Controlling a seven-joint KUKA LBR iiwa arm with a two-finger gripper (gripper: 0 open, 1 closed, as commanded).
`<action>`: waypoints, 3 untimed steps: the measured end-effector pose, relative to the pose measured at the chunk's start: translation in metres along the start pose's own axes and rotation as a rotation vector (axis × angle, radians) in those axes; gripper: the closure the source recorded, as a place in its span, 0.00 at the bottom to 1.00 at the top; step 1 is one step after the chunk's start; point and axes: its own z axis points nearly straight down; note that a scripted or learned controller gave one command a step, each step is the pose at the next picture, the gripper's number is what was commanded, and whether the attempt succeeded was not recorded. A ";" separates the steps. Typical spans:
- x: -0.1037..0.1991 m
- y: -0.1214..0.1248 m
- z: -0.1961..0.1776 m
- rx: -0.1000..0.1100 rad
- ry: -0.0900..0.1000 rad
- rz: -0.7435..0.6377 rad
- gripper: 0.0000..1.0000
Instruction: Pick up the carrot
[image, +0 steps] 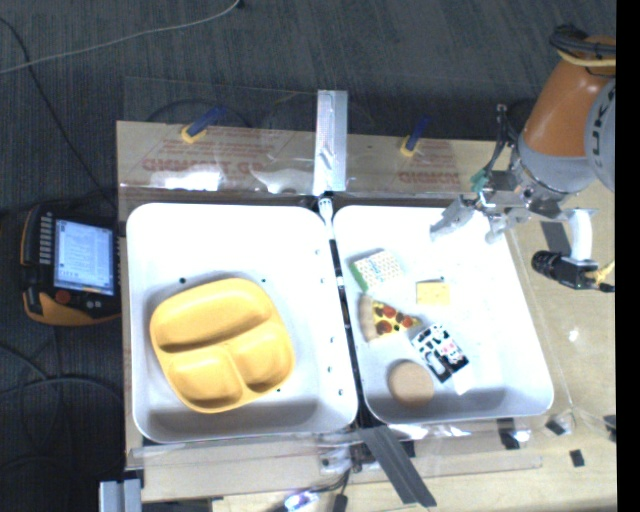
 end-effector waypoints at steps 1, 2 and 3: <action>0.002 0.001 -0.008 0.001 0.001 -0.003 1.00; -0.047 0.024 -0.043 -0.002 -0.004 0.087 1.00; -0.047 0.024 -0.053 0.000 -0.009 0.086 1.00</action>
